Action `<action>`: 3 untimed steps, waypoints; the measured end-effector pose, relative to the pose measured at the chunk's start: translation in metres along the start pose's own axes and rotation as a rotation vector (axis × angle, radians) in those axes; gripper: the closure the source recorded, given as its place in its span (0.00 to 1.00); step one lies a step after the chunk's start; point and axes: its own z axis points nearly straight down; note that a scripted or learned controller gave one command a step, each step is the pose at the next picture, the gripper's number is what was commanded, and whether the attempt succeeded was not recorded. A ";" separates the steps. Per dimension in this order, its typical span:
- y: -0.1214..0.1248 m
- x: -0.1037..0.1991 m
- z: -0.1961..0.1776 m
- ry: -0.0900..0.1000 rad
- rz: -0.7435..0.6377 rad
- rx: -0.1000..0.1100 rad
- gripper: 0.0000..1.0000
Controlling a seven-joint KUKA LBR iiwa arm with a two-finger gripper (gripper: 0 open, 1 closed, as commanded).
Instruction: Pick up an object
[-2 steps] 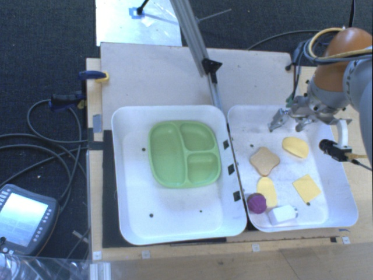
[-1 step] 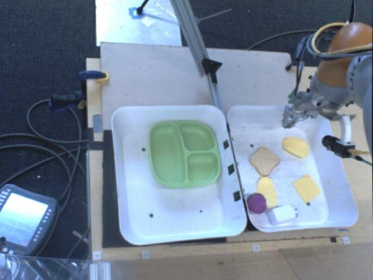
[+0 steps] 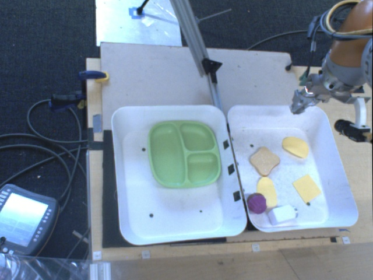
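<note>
The end effector (image 3: 299, 104) is seen over the right bin's (image 3: 344, 174) far rim; whether it is apart or together cannot be told. Nothing is seen held. The nearest item, a yellow oval piece (image 3: 296, 147), is found at its 6 o'clock, well apart, with its long axis laid 10-to-4. A toast slice (image 3: 264, 160) is set at the oval's 8 o'clock.

Your bench on dark carpet

You see a pale wooden bench (image 3: 250, 74) on dark carpet (image 3: 41, 34); black cables (image 3: 41, 136) trail at left, a control pendant (image 3: 23, 217) at lower left.
</note>
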 end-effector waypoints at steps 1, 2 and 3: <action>0.005 0.008 -0.049 0.000 -0.001 0.001 1.00; 0.007 0.008 -0.090 0.001 0.000 0.003 1.00; -0.014 0.062 -0.092 0.004 -0.003 0.007 1.00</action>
